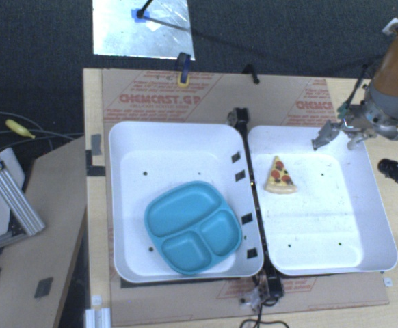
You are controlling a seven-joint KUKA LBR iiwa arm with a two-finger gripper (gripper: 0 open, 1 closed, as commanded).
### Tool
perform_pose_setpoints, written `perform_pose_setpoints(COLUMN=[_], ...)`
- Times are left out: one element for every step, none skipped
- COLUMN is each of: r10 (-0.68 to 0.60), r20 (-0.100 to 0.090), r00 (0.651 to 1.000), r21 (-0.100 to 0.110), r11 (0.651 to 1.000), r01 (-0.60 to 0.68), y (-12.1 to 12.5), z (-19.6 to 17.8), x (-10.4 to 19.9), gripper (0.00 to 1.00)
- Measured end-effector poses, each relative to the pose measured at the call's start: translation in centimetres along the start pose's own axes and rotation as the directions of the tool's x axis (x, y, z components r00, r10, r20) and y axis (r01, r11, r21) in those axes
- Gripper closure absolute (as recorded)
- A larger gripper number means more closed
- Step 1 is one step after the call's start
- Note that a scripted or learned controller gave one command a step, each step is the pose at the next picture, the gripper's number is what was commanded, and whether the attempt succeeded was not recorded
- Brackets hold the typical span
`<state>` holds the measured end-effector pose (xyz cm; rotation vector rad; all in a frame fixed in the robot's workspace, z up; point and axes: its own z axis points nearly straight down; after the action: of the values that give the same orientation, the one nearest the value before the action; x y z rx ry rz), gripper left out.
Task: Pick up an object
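A toy pizza slice [280,176] lies in the right bin [336,251], near its far left part. In the left bin [158,156] rests a blue divided plate [193,225], toward the front. My gripper [336,139] hangs over the far right corner of the right bin, up and to the right of the pizza slice and apart from it. Its fingers are spread open with nothing between them.
The two white bins sit side by side on a cardboard sheet [165,98], joined by a black divider [248,183]. A shiny metal sheet [141,16] lies beyond the bench. A metal frame [7,190] stands at the left.
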<state>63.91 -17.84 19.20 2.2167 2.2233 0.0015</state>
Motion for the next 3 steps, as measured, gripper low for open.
perform_pose_setpoints(r10=[-0.003, -0.004, -0.002], r20=[-0.007, -0.001, 0.003], r00=[1.0, 1.0, 1.0], r21=[0.013, -0.004, -0.01], r11=[1.0, 1.0, 1.0], r01=[0.003, 0.004, 0.002], y=[-5.9, -1.1, -4.9], z=[9.1, 10.5, 10.3], x=[5.7, 5.5, 9.4], gripper=[0.0, 0.0, 0.0])
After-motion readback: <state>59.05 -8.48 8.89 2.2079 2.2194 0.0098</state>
